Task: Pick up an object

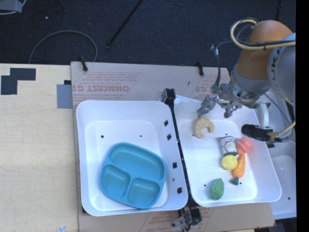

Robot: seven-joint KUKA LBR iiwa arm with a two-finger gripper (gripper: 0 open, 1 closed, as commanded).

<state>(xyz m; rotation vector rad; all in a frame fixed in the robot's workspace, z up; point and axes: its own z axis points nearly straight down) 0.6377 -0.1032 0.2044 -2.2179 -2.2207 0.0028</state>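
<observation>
Camera view: croissant [203, 126] beneath fingers [204, 106]

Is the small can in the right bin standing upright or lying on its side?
Lying on its side. The can shows its label along its length on the right bin floor, beside the yellow ball.

Robotics lab, bench [34, 144] with bins [125, 111], floor cables [63, 35]
</observation>
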